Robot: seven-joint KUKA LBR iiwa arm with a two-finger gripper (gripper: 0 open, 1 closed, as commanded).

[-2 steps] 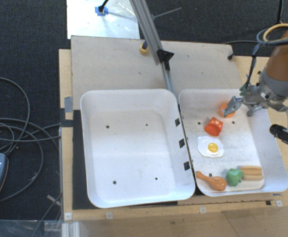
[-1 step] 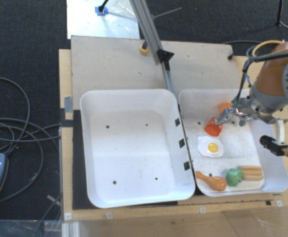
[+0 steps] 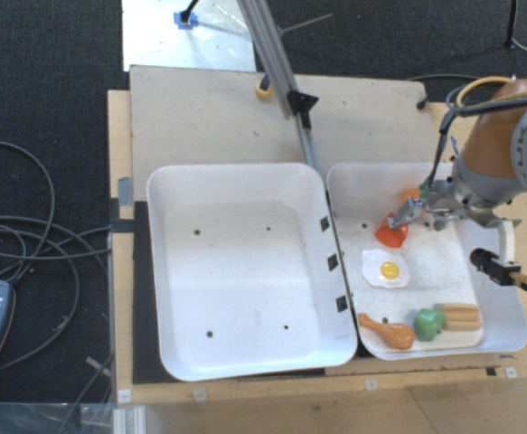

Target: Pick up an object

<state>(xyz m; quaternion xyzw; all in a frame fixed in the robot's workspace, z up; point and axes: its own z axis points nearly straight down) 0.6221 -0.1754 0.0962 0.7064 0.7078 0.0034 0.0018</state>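
- camera view: two white bins sit side by side on the bench; the left bin [image 3: 236, 269] has nothing in it that i can make out, while the right bin [image 3: 507, 328] holds all the toys.
- the arm [image 3: 503, 152] leans in from the right, and its gripper [image 3: 406, 217] hangs low over the far half of the right bin, right above a small orange-red piece [image 3: 390, 235].
- the metal fingers [image 3: 411, 211] look to be touching or just over that piece, but from up here i cannot tell whether they are spread or pressed together, or whether anything is caught between them.
- just beside it, toward the near side, lies a toy fried egg [image 3: 386, 270], flat on the floor of the bin.
- along the near wall lie a toy drumstick [image 3: 388, 330], a green toy [image 3: 429, 323] and a toy hot dog [image 3: 460, 316], the last two touching.
- the orange-red piece looks like light, hard plastic, probably smooth and a bit slippery, not something that would break.
- my guess is it would hold best pinched across its narrow middle, low down, since a hold on a sloping edge could let it squirt out.
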